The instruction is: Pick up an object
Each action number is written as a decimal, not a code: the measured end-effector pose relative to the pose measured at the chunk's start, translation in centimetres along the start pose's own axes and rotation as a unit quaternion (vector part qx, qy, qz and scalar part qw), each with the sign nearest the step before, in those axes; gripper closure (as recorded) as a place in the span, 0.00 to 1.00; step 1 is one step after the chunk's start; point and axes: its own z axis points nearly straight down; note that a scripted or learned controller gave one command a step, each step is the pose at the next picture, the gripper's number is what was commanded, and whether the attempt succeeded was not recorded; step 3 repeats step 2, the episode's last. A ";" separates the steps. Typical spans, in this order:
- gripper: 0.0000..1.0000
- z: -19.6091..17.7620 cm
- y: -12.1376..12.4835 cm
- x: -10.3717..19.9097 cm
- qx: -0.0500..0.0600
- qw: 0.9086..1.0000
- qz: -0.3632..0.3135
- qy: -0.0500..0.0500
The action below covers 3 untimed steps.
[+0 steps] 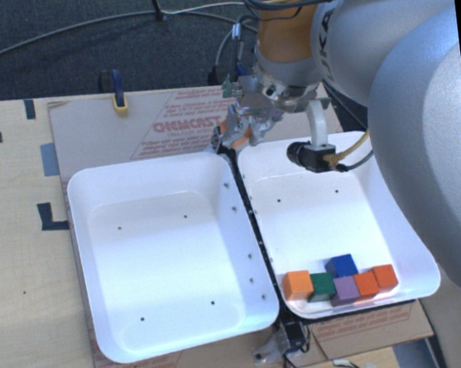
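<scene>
We see the claw (237, 132) over the far end of the divider between the two white bins (95, 237), its state we cannot tell, the coloured blocks (340, 282) clustered in the right bin's near corner, well apart from it

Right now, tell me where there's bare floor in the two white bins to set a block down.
The left white bin is bare from wall to wall. The right white bin is bare across its far and middle floor. Its near edge is crowded: orange, green, blue and purple wooden blocks packed together.
</scene>
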 end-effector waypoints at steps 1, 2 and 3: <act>0.00 0.4 -0.1 -0.4 0.003 1.000 0.003 -0.001; 0.00 0.4 -0.1 -0.4 0.003 1.000 0.003 -0.001; 0.00 0.4 -0.1 -0.4 0.003 1.000 0.003 -0.001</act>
